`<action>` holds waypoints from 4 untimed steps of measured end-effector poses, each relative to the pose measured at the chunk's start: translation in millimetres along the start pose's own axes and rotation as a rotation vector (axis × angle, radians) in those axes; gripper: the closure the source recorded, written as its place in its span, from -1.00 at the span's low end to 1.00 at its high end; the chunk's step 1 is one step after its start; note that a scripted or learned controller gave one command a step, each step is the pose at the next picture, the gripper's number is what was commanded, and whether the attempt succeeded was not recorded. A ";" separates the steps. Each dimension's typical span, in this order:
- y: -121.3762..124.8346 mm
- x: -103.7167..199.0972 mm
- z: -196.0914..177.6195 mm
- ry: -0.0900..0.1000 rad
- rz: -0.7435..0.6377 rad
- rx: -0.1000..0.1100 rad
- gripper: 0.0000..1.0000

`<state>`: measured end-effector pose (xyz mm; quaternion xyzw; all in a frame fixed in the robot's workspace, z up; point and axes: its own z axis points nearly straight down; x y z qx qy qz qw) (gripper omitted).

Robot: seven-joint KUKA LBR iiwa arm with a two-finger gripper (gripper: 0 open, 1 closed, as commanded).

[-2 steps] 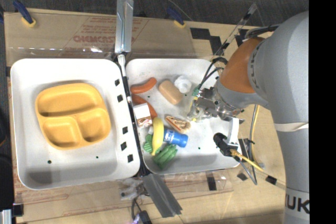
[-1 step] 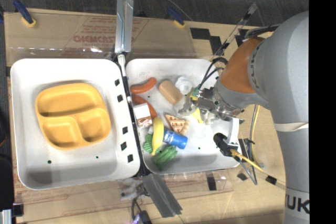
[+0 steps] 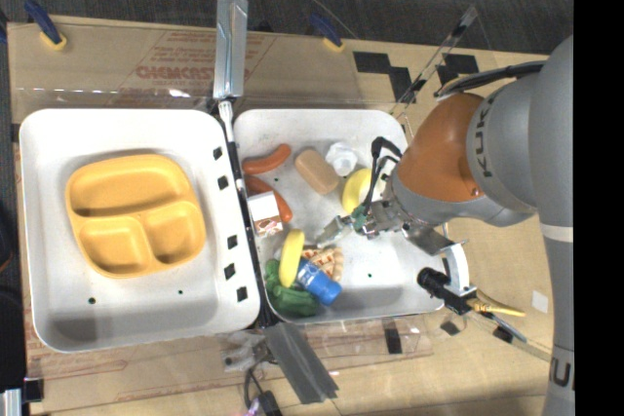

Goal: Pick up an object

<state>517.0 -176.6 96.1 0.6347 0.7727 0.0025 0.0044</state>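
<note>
Camera view: two white bins side by side. Left bin (image 3: 39,209) holds a yellow tray (image 3: 136,212) with three compartments, lying flat near its middle. Right bin (image 3: 390,283) holds the clutter: a sausage (image 3: 267,159) at upper left, a tan block (image 3: 316,170) beside it, a small white cup (image 3: 341,157) next to that, a yellow ball (image 3: 355,190) just below the cup. Lower left of this bin: a red-and-white packet (image 3: 265,207), a banana (image 3: 291,257) lying over a green item (image 3: 291,299), a blue can (image 3: 320,283) touching the banana, a waffle (image 3: 326,258) just above the can. The arm (image 3: 468,156) comes in from the right over the right bin, orange band showing. Gripper (image 3: 353,223) sits low in the bin, just below the ball and right of the waffle. Nothing seen between its fingers; finger gap cannot tell, too small and cluttered.
</note>
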 end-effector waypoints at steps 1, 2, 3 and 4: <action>94.5 -1.8 -26.7 0.003 0.282 0.009 -1.00; 135.5 46.7 4.8 0.002 0.581 0.014 -1.00; 135.9 48.0 -4.7 0.002 0.573 0.018 1.00; 119.7 135.7 -98.5 0.004 0.506 0.006 1.00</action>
